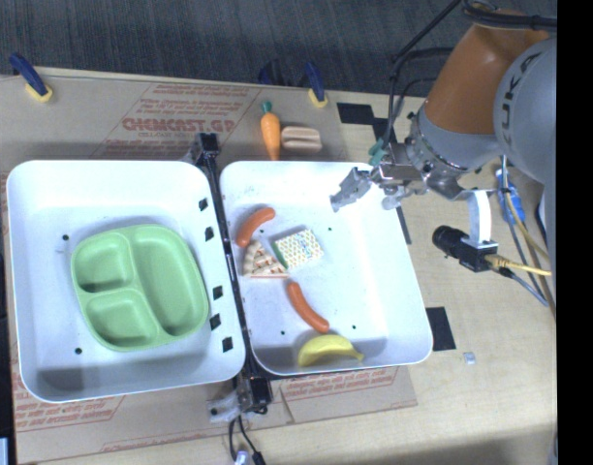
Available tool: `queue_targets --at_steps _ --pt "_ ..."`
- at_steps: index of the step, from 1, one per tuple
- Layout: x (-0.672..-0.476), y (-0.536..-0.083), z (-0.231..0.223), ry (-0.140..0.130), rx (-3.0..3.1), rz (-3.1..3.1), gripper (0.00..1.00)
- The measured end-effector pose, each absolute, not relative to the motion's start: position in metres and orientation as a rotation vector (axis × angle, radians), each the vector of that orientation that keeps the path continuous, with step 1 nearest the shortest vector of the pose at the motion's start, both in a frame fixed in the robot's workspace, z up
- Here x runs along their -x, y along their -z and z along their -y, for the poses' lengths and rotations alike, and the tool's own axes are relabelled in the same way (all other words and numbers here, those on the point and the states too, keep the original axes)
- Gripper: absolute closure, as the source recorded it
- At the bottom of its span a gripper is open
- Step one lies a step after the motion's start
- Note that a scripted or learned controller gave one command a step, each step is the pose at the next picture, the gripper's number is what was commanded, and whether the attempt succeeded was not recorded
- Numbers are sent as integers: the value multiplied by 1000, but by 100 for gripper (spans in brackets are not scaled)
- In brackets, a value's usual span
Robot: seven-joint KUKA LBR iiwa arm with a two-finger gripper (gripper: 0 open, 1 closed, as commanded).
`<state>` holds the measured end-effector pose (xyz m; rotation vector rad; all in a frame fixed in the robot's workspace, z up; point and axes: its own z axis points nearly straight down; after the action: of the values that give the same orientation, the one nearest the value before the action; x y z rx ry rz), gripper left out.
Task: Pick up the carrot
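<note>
The carrot (269, 134), orange with a green top, lies on the cardboard just behind the right bin's (398, 260) far rim, outside both bins. My gripper (351, 190) hangs over the far right part of the right bin, to the right of the carrot and a little nearer than it. It is well apart from the carrot, and I see nothing held in it.
A tan bun-like toy (300, 139) lies right beside the carrot. The right bin holds two red-orange sausages (256, 224) (306, 306), a waffle slice (263, 261), a green-white box (298, 248) and a banana (327, 350). A green divided plate (139, 284) sits in the left bin.
</note>
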<state>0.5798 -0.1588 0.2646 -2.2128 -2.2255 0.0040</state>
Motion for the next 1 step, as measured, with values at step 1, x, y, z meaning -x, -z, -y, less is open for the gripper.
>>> queue_targets --at_steps 1 --pt "-586 -102 116 -2 2176 2265 0"
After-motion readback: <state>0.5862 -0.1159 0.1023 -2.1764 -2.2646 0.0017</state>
